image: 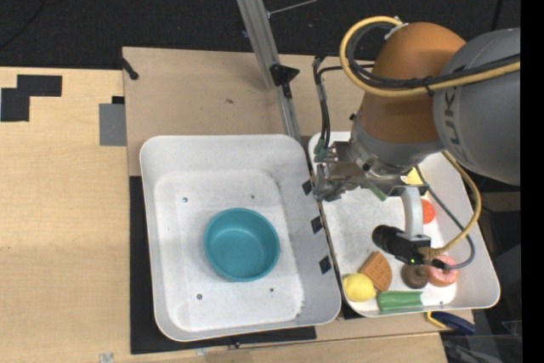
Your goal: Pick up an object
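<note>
The grey arm (425, 106) hangs over the right bin (480, 285), its jaws' opening impossible to tell, the teal bowl (242, 244) lies in the bin left of it, and toy foods (393, 278) crowd its near end.

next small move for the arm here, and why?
Probably shift the claw toward the near end of the right bin, then descend. It sits at the bin's far left edge over bare floor, while the lemon, cookie and green stick cluster at the near end.
</note>
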`<state>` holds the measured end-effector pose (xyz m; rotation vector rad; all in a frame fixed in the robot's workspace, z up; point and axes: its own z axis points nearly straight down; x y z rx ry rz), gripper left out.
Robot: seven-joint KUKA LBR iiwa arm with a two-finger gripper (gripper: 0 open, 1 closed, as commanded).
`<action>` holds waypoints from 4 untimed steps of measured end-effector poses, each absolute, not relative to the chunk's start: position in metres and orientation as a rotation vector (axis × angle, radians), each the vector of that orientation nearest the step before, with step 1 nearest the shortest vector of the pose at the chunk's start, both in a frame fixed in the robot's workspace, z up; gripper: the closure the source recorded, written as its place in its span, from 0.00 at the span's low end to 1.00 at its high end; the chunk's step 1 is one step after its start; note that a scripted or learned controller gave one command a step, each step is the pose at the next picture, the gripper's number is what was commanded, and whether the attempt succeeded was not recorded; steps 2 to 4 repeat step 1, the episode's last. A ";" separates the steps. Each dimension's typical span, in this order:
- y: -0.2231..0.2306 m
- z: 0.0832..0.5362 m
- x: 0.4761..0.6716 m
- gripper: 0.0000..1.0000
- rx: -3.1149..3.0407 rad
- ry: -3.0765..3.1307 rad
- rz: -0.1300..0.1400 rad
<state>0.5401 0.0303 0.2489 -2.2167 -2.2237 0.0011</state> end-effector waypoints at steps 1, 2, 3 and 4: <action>0.082 0.231 0.531 1.00 -2.216 -2.224 0.002; 0.082 0.231 0.531 1.00 -2.216 -2.224 0.002; 0.082 0.231 0.531 1.00 -2.216 -2.224 0.002; 0.082 0.231 0.531 1.00 -2.216 -2.224 0.002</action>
